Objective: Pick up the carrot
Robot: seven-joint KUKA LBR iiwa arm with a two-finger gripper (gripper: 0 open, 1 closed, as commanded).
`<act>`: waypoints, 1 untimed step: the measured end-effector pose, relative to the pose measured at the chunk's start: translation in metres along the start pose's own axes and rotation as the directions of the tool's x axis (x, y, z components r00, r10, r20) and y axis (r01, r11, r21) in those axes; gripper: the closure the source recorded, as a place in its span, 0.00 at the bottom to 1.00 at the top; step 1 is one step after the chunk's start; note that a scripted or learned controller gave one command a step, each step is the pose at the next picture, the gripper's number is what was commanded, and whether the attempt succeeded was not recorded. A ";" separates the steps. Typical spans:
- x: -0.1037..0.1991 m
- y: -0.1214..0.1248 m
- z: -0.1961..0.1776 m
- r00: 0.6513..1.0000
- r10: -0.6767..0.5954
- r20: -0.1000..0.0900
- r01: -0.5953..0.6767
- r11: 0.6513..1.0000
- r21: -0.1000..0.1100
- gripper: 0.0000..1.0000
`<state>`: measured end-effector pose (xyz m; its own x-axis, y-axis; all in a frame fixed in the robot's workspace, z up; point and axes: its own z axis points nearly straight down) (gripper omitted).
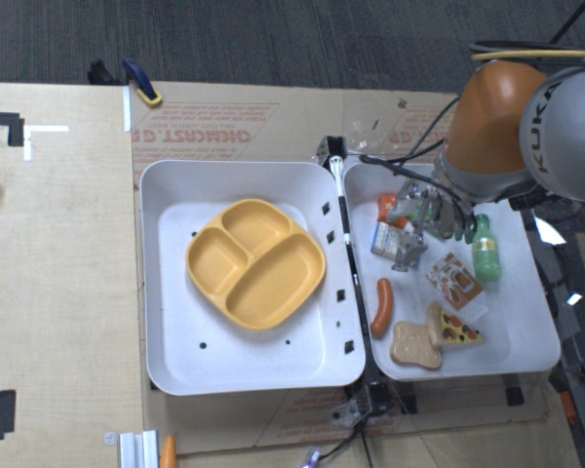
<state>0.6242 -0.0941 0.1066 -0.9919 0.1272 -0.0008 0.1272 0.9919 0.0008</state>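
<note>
The small orange carrot (387, 206) peeks out beside the gripper (407, 253); its grasp state can't be told.

— What sits in the left bin (166, 291)?
— A yellow divided plate (256, 263), near its middle.
— And the right bin (526, 330)?
— The claw (409, 234) hangs over its upper part, with something orange (386, 206) just beside it, perhaps the carrot. A green bottle (485, 252) lies on the claw's other side. Below the claw lie a sausage (381, 306), a bread slice (415, 345) and a pizza slice (455, 330).
</note>
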 end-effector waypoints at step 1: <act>0.068 0.062 -0.086 1.000 0.029 0.003 -0.029 1.000 0.000 0.00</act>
<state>0.5642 -0.0237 0.1925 -0.9878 0.1559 -0.0039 0.1559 0.9878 0.0011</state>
